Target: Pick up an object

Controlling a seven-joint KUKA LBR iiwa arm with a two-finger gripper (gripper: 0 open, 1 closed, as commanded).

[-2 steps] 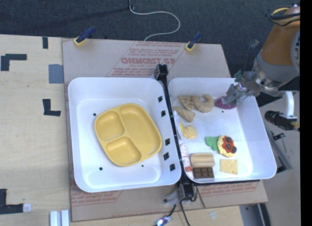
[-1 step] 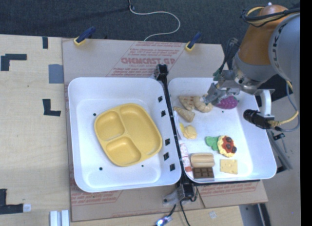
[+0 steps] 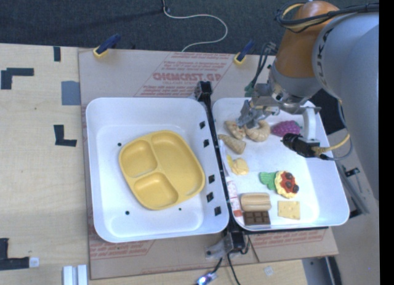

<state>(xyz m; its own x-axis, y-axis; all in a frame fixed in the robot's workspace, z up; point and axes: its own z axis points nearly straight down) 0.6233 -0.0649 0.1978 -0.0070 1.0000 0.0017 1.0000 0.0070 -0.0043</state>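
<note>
Over the far end of the right bin [image 3: 327, 199], the end effector [image 3: 251, 117] hung low above a cluster of tan pastry pieces [image 3: 259, 133], so close that contact could not be ruled out. Whether the end effector was open or closed could not be told from this angle, and nothing could be seen in its grip. One tan pastry piece lay just beside the bin's inner wall, and another sat a little nearer the camera. A purple toy [image 3: 285, 128] rested next to them on the arm's side.

Nearer the camera in the same bin lay a small yellow piece [image 3: 239, 166], a green leaf shape [image 3: 268, 178] touching a round red-and-yellow toy [image 3: 287, 183], a bread roll [image 3: 255, 201], a chocolate bar [image 3: 257, 217] just in front of the roll, and a yellow square cracker [image 3: 289, 209] beside them. A red-and-white stick [image 3: 231, 189] lay along the inner wall.

The left bin [image 3: 104, 131] held a yellow divided tray [image 3: 161, 168], lying flat and turned at an angle to the walls. Both bins sat on a cardboard sheet [image 3: 178, 76] on the desk [image 3: 37, 154], with blue clamps [image 3: 106, 45] at the sheet's far corners and a white cable [image 3: 197, 19] trailing behind it.
</note>
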